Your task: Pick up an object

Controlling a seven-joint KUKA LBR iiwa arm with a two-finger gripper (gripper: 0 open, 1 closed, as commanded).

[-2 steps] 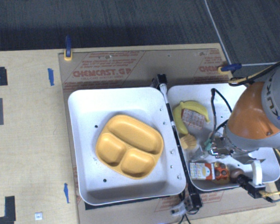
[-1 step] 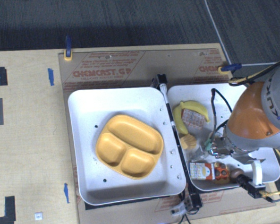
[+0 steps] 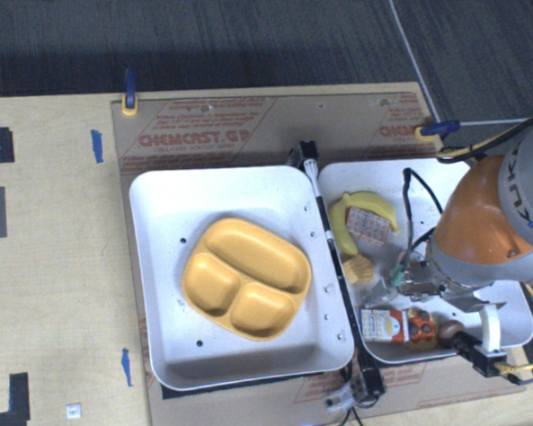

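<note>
a single fixed camera looked down at a slant on the bench from above, set far enough back to take in both white bins: the left bin near the frame's centre, the right bin toward its right edge. dark floor ran along the top, and the arm reached in from the right.

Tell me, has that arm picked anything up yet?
Nothing looks lifted. The banana and the small carton lie in the right bin; the yellow tray sits in the left bin. The arm hangs low over the right bin, so the whole pick remains.
</note>
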